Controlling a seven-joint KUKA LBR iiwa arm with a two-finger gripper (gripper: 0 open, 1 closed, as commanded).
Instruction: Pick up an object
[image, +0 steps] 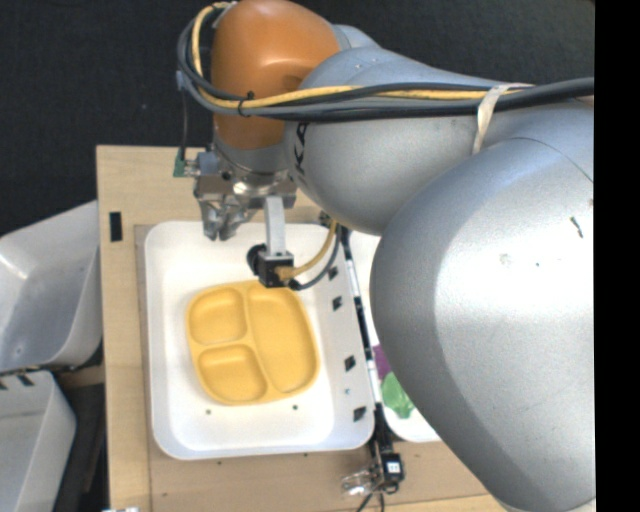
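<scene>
One yellow three-compartment plastic tray (252, 342), lying flat in a shallow white bin (165, 420) on the pale wooden bench (125, 170), likely pick target; jaws hang just beyond the tray's far rim, probably because only its thin edge offers grip; apart or together, I cannot tell.

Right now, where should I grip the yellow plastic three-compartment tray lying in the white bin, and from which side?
Probably its raised outer rim, at the far edge nearest the gripper, coming straight down to straddle the rim. The yellow tray lies flat, face up, too wide to span, and bare white bin floor surrounds that edge.
</scene>
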